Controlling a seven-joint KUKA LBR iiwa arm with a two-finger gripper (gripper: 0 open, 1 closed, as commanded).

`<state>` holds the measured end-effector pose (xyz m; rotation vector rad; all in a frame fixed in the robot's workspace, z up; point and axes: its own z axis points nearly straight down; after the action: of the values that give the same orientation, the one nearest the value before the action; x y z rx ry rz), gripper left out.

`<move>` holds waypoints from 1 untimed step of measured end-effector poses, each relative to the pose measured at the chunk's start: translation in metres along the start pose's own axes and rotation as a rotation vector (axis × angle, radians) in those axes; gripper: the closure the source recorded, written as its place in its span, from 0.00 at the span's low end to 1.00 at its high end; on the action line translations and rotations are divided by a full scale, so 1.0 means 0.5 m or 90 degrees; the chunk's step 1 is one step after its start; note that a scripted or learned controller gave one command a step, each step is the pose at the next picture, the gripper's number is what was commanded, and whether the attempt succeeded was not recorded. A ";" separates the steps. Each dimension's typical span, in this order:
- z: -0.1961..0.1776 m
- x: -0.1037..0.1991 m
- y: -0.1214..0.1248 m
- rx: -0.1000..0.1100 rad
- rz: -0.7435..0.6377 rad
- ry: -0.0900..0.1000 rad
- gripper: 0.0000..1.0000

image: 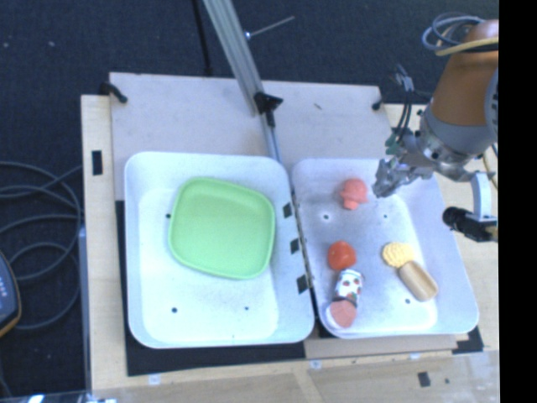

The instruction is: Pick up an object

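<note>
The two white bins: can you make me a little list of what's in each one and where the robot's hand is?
left bin: one green plate
right bin: a pink lump, a red ball, a small white toy with dark spots, a pink round piece, a yellow ridged piece touching a tan roll
gripper: over the right bin's far side, just right of the pink lump
holding anything: nothing seen between its fingers
</note>
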<state>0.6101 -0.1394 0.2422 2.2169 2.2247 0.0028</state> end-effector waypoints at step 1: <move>0.011 0.099 0.041 0.001 0.000 0.000 1.00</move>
<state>0.6304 -0.0896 0.2367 2.2174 2.2262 0.0014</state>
